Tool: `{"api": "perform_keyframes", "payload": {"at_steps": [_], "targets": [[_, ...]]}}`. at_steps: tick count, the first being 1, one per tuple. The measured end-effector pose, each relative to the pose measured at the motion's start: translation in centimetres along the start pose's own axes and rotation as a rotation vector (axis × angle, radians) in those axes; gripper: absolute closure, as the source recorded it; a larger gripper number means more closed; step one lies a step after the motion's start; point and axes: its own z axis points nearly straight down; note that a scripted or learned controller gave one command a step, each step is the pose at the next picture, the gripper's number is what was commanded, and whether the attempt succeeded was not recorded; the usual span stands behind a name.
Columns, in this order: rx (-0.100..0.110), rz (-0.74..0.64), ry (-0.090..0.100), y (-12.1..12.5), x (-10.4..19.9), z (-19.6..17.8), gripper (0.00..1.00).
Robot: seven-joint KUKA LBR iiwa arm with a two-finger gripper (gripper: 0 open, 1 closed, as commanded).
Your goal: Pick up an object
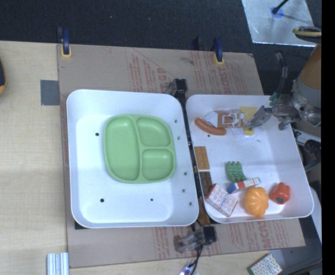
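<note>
Now gripper (253, 123) hovers at right bin's (305, 171) far edge, just above small yellow piece (248, 130); jaw state unclear. Piece looks light, rigid; pinch across its sides.

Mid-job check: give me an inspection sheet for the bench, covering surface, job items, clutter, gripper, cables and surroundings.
Surface: brown cardboard sheet on a light wooden bench, under two shallow white bins.
Job's things: right white bin holds a brown sausage, green studded block, orange pumpkin-like toy, red pepper-like toy, small printed carton and a red-white-blue tube.
Clutter: left white bin holds a green three-compartment plate.
Gripper: gripper low over the right bin's far side, near a yellow piece; no held object visible.
Cables: nothing seen.
Surroundings: two blue clamps at the cardboard's far edge; dark floor beyond.
</note>
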Motion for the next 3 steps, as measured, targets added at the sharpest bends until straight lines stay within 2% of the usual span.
{"api": "perform_keyframes", "payload": {"at_steps": [1, 2, 3], "targets": [[0.020, -0.003, 0.010, -3.9, 5.5, 1.7, 0.00], [0.023, 0.000, 0.010, -8.1, 7.4, 7.6, 0.00], [0.008, -0.001, 0.005, -1.9, 5.3, 7.2, 0.00]]}}
